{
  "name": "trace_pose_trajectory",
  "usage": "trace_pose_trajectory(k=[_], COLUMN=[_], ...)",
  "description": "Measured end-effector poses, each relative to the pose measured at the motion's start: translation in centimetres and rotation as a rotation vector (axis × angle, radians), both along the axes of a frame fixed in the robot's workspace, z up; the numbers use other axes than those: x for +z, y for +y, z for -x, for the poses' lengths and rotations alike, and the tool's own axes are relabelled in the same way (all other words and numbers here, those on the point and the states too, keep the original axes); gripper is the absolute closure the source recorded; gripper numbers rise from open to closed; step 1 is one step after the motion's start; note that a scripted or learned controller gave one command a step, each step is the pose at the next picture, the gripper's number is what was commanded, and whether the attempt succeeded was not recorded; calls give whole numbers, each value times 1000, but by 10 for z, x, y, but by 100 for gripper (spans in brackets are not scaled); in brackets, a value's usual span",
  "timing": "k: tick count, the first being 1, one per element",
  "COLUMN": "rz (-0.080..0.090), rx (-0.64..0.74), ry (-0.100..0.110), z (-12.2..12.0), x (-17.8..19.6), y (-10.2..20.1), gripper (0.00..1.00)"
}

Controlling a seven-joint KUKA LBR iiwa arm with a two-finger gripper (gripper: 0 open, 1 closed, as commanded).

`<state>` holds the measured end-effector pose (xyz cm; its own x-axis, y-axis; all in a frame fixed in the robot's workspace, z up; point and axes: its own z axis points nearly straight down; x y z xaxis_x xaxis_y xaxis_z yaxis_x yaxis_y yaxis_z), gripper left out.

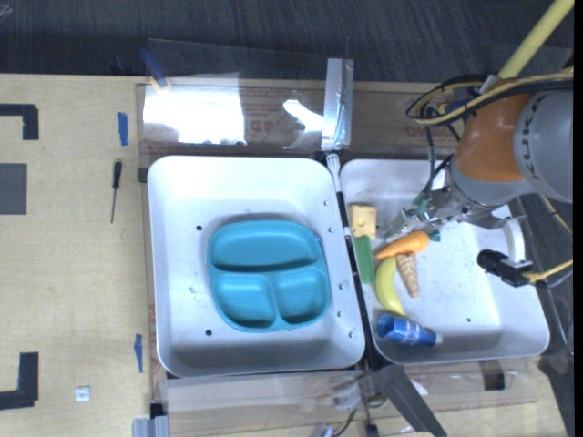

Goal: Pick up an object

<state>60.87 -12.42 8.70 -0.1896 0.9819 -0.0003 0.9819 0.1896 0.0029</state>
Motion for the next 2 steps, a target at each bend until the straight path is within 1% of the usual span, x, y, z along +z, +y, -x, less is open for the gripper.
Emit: trace_pose_trajectory(k=[1,2], rz=[-2,-1], rx=[-187,-253], ry=[0,-2], z=[17,39], x=[0,0], y=[-20,-12], gripper=[0,0])
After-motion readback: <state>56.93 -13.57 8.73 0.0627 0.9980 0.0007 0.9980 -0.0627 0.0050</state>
